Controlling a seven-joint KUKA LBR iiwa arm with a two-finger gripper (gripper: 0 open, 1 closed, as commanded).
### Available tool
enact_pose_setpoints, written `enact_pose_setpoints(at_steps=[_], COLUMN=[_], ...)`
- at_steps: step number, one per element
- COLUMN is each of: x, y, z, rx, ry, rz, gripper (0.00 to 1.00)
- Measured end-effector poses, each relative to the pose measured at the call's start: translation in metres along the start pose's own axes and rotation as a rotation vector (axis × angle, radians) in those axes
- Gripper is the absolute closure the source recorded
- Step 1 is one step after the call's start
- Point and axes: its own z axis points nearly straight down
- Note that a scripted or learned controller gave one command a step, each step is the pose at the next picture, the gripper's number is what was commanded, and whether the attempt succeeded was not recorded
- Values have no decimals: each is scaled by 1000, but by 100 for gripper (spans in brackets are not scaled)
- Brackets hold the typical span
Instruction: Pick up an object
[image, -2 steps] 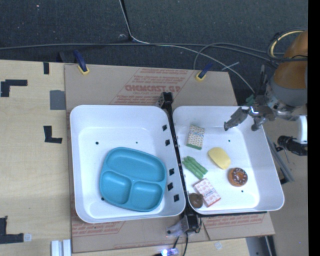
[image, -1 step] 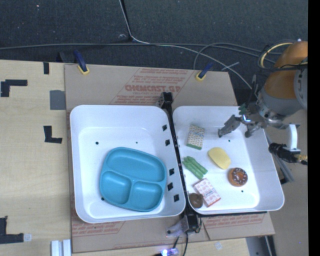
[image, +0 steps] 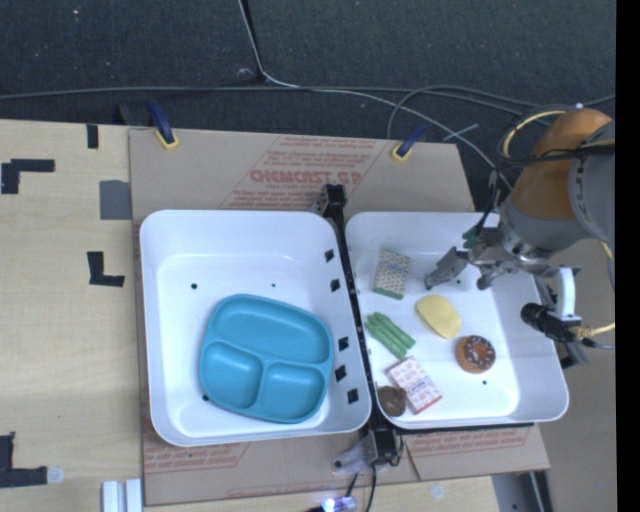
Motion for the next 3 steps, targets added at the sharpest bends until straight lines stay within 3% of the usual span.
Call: enact_pose_setpoints(at_steps=[1,2,3], x=[0,0,9], y=[0,2,-4], z=[52,38,-15], rx=[-6,-10,-9], ry=[-3,-3,1], rz=[-1,-2,0], gripper=[0,100,100])
